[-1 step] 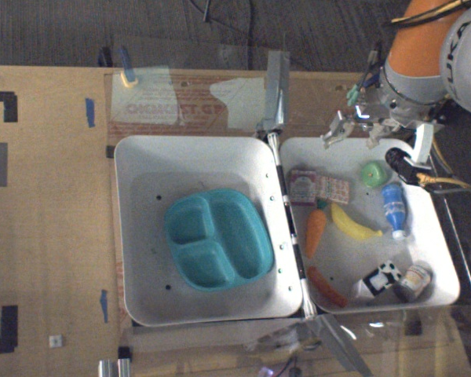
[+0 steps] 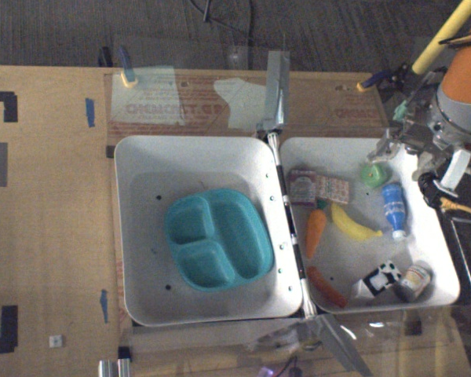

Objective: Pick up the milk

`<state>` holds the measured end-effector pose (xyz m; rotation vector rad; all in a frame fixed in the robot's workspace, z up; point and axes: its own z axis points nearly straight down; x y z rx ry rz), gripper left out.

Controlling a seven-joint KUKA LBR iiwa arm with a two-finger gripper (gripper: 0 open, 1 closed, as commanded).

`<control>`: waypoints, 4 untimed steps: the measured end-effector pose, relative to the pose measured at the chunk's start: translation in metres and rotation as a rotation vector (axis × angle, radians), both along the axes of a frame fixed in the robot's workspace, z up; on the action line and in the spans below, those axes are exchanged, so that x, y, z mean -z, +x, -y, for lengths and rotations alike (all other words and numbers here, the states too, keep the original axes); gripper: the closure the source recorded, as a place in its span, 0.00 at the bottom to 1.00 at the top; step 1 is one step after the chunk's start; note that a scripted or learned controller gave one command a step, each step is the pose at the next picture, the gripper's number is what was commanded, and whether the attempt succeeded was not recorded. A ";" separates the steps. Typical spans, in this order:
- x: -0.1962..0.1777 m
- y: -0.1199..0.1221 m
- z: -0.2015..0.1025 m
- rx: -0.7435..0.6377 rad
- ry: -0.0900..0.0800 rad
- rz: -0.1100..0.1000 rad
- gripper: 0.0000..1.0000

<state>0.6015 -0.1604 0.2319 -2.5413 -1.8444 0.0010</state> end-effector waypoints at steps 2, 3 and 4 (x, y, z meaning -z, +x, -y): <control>0.123 -0.116 -0.004 -0.255 0.001 0.000 0.00; 0.129 -0.122 0.017 -0.399 0.002 0.000 0.00; 0.144 -0.120 0.037 -0.616 -0.001 0.007 0.00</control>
